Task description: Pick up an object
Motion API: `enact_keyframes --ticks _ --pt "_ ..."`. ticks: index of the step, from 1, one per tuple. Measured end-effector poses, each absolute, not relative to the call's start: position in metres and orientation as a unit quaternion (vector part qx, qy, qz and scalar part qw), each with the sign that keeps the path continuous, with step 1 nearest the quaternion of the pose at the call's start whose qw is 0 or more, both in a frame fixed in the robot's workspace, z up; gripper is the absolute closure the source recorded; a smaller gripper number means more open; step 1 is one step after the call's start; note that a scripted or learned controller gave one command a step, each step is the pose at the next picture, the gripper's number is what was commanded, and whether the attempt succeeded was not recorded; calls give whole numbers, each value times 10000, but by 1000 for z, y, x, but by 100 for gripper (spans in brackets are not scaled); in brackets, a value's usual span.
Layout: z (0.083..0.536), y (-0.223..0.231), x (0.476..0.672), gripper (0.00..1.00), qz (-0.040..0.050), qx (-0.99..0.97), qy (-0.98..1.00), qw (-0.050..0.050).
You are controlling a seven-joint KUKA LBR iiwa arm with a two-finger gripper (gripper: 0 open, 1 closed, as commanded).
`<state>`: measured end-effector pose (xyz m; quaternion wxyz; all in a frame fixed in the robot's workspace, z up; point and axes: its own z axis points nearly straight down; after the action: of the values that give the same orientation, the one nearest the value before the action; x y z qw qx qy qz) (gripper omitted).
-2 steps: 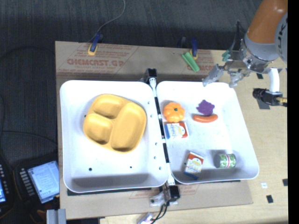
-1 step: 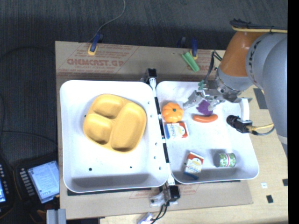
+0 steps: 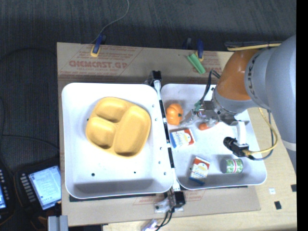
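Claw [image 3: 204, 114] state we cannot tell as it sits low in the right bin [image 3: 255, 177] over a small red item [image 3: 204, 126], and, left to right, we see yellow bread [image 3: 118, 125], orange fruit [image 3: 173, 112], white packet [image 3: 182, 138], small carton [image 3: 199, 170], green can [image 3: 233, 165].

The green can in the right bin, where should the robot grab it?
Probably across its round sides, coming straight down from above. The can seems to lie on its side near the bin corner, apart from the carton, so the fingers should fit either side of its curved body.
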<state>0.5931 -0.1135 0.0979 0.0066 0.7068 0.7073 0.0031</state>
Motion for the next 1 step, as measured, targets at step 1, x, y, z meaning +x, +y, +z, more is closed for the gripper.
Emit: enact_keyframes --ticks 1 --pt "89 -97 530 0 29 7075 7067 55"
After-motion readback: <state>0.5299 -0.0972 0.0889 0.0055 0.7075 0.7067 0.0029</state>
